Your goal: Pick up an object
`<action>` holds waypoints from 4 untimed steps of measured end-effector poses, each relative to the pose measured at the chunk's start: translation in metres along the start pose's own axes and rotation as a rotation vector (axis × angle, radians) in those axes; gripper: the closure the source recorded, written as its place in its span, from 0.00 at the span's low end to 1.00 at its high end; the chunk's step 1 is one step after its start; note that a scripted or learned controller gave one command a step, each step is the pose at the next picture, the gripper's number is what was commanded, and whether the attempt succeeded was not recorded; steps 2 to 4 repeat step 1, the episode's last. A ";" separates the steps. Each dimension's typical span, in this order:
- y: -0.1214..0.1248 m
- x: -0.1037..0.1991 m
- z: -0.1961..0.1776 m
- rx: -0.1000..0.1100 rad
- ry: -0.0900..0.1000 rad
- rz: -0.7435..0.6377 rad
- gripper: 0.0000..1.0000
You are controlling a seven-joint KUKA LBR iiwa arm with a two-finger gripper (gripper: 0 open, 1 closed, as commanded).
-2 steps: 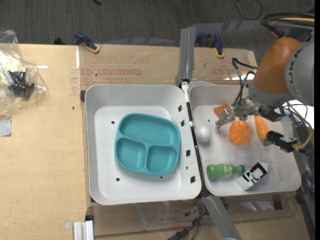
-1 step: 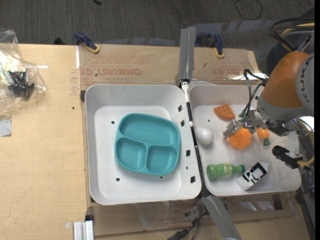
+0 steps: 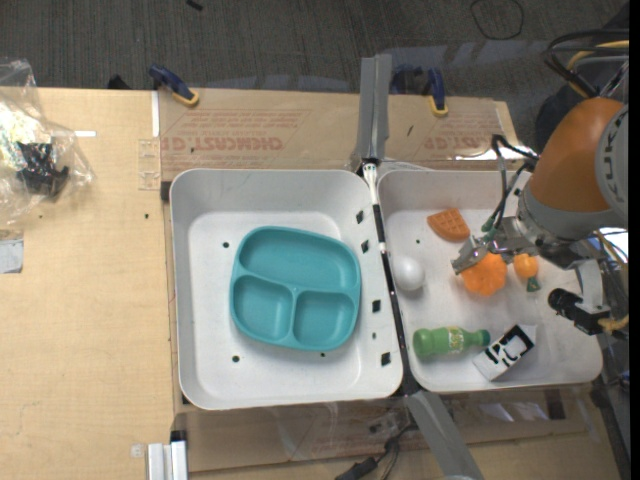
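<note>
Two shallow white plastic bins side by side on the bench, rounded corners, matte. The left bin [image 3: 200, 368] has one item: a teal divided plate [image 3: 296, 288], three compartments, smooth moulded plastic, rounded-rectangle outline, lying flat near the middle.

The right bin [image 3: 560, 368] carries the clutter. An orange round object [image 3: 485, 276], fruit-like with a slightly dull skin, sits mid-bin. Just beside it on the right is a smaller orange piece [image 3: 525, 264] with a bit of green at its lower end. Up-left of those is a flat orange waffle-textured wedge [image 3: 449, 224]. A white egg-shaped object [image 3: 408, 272] lies near the bin's left wall. Along the front edge, a green bottle [image 3: 452, 342] lies on its side, glossy, with a pale label band. Its cap end points at a white box [image 3: 504, 350] with black print that sits tilted at the front rim.

The arm comes in from the right, orange band above a grey wrist. The gripper [image 3: 482, 254] is low over the round orange object, metal fingertips right at its upper-left edge. Can't tell from here whether it's clenched or released, or whether it actually has the fruit.

Outside the bins: tan wood bench top [image 3: 80, 348], a cardboard sheet [image 3: 260, 133] with red print behind the bins, and a crinkly clear plastic bag [image 3: 35, 138] holding small dark parts at far left.
</note>
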State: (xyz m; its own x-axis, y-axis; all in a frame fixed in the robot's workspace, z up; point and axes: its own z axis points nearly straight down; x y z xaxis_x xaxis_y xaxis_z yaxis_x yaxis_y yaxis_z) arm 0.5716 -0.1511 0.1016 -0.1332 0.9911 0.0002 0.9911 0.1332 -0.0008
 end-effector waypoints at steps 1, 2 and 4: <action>0.047 0.074 -0.091 -0.001 -0.001 -0.016 1.00; 0.047 0.074 -0.091 -0.001 -0.001 -0.016 1.00; 0.047 0.074 -0.091 -0.001 -0.001 -0.016 1.00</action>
